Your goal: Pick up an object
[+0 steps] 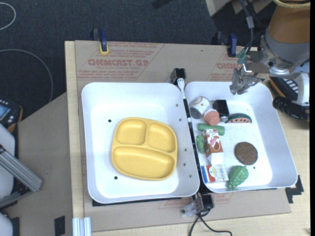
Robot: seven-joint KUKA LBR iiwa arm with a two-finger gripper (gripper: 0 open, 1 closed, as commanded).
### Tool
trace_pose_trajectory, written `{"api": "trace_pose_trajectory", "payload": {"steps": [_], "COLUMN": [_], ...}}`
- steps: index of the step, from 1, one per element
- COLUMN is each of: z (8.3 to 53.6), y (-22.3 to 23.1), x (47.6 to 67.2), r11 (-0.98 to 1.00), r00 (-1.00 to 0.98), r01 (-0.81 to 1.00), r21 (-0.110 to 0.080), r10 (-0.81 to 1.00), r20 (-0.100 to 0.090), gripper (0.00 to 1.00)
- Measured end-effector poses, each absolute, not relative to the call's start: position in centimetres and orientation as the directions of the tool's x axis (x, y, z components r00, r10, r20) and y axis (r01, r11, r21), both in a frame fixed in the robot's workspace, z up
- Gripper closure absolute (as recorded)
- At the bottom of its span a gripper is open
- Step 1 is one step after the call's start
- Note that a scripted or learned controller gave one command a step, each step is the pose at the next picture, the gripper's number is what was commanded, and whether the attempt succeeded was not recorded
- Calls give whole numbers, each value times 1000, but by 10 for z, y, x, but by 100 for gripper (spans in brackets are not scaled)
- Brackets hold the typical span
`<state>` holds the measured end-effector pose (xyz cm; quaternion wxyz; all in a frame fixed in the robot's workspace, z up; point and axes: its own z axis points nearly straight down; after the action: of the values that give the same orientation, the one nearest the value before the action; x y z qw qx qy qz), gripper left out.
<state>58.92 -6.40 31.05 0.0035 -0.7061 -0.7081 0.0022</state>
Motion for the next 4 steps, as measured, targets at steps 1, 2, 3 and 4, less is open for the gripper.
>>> {"api": "trace_pose_trajectory", "payload": {"steps": [1, 2, 3, 4], "z": [195, 279, 374, 473], "y": [14, 42, 66, 99], "x": [550, 512, 479, 480], "r11": [7, 5, 5, 5], "r00": [-7, -5, -5, -5], "r01": [1000, 1000, 1000, 1000], "r21": [-14, 7, 12, 14], "r10": [1000, 1000, 1000, 1000], "r20": [4, 2, 4, 4], "gripper": [100, 100, 100, 100]}}
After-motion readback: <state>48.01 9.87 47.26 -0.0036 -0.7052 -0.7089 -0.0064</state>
